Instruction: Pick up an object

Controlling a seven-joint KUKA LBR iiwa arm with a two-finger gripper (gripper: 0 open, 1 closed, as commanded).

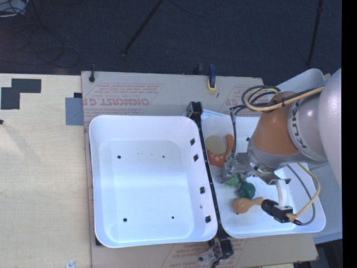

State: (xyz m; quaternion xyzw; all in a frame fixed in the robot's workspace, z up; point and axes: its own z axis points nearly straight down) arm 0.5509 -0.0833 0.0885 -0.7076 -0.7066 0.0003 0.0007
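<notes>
Orange gourd [247, 204] beside green toy [246, 189], right bin [312, 223]

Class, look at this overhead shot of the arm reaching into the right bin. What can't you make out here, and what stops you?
- Gripper, camera view: the wrist covers it from above, so open or shut can't be told.
- Far side of the right bin: hidden beneath the arm.
- Green object: partly under the gripper, too small to identify.
- Orange carrot-like item: its lower end is hidden by the beige round piece.

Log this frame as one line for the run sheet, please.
arm: over right bin | gripper: low among items, fingers unclear | nearby: orange cup, green object, tan gourd-shaped toy | grasp: none visible
</notes>
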